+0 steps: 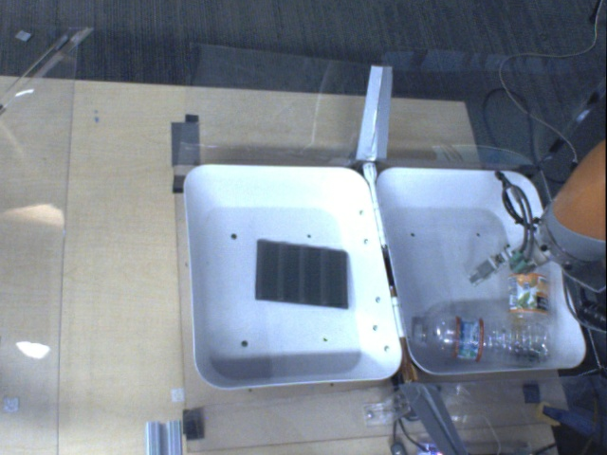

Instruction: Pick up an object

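Probably robotics lab, bench point(114, 282), white bins point(204, 254), cables point(531, 74)

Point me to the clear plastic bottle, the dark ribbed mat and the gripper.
clear plastic bottle point(479, 337): camera view, on its middle near the label.
dark ribbed mat point(303, 274): camera view, on its centre.
gripper point(486, 270): camera view, at its tip.

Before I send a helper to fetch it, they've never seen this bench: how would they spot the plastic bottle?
Look at the right white bin of the two. Along its near edge lies a clear plastic bottle on its side. Unlike the small orange-and-white packet just above it, it is see-through, with a red-and-blue label around its middle.
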### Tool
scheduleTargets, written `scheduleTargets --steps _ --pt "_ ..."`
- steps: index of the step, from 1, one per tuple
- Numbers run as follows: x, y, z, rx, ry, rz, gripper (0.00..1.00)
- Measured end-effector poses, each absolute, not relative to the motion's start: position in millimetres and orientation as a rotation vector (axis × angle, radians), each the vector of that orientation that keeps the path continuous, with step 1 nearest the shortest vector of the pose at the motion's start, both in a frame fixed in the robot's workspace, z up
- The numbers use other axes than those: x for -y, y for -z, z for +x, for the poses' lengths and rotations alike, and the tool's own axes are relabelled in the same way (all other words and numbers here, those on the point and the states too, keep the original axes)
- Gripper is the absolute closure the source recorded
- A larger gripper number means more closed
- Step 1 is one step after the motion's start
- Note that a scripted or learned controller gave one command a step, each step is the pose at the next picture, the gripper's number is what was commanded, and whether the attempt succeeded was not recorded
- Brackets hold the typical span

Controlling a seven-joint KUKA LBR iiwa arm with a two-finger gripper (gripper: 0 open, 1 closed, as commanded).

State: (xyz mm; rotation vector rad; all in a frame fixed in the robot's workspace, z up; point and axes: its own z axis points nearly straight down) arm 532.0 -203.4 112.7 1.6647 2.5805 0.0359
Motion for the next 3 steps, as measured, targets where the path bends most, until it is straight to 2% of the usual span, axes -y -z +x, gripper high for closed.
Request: scheduleTargets --steps 1,2,3 --pt "203 -97 528.8 -2.635 -0.022 1.626 0.0" --pt "204 -113 524.9 -2.754 -0.012 1.45 0.0" --pt "176 -93 530.7 -2.613 -0.022 1.689 0.0"
